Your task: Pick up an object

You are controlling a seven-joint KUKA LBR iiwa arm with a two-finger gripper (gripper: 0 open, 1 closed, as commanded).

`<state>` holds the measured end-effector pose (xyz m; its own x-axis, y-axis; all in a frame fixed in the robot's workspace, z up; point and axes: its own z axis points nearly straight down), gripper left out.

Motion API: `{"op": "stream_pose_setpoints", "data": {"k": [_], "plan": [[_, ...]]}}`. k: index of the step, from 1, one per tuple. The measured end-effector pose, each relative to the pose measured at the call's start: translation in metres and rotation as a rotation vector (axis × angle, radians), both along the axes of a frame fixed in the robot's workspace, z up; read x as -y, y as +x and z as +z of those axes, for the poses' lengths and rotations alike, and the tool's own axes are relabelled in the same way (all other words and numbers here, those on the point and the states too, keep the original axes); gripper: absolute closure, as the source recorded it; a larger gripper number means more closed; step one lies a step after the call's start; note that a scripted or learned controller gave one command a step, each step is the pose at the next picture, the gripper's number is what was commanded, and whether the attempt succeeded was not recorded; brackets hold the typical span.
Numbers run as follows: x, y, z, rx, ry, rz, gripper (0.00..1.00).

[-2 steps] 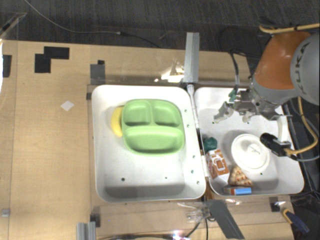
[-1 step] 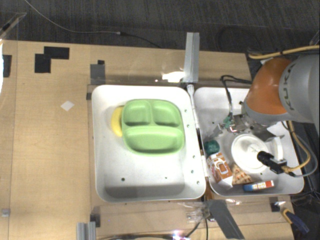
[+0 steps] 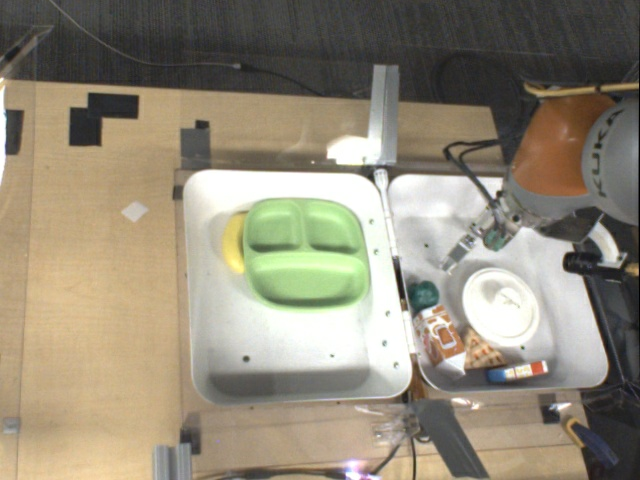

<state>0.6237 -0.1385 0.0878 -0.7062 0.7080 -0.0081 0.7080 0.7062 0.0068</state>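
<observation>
Overhead, the gripper (image 3: 462, 251) hangs with fingers apart in the right bin's (image 3: 436, 196) bare far half, just beside the white bowl (image 3: 501, 305)

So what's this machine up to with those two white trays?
A grey and orange robot arm reaches in from the right, with its gripper over the right bin. It holds nothing yet. Near it in that bin lie a round white lid, a small teal object, a snack packet and a marker. The left bin holds a green divided plate resting over something yellow.
</observation>
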Motion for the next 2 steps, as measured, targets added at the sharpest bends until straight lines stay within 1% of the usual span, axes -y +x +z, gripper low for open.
{"op": "stream_pose_setpoints", "data": {"k": [1, 2], "plan": [[-0.0001, 0.0031, 0.0135, 0.01, 0.0, -0.003, 1.0], [0.0, 0.003, 0.0134, 0.01, 0.0, -0.003, 0.0]]}}
